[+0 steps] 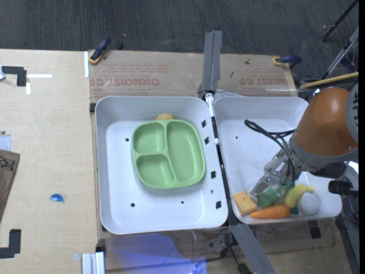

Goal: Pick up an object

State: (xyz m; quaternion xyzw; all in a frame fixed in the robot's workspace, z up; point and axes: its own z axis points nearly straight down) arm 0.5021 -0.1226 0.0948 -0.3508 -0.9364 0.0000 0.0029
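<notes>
My gripper (pixel 272 182) reaches down into the front of the right bin (pixel 251 124), right over a green object (pixel 270 197). Around it lie an orange carrot (pixel 270 212), a tan cheese-like block (pixel 244 202), a yellow banana (pixel 296 194) and a white egg-like ball (pixel 309 204). The fingers sit among these items, and their spacing is hidden by the wrist and clutter. In the left bin (pixel 114 170) rests a green three-compartment plate (pixel 169 153), with a small orange object (pixel 165 117) peeking out behind its far rim.
The arm's orange band (pixel 325 124) and a black cable (pixel 265 131) hang over the right bin's right half. A grey divider post (pixel 211 61) stands behind the bins. Blue clamps (pixel 100 49) sit on the cardboard at the back.
</notes>
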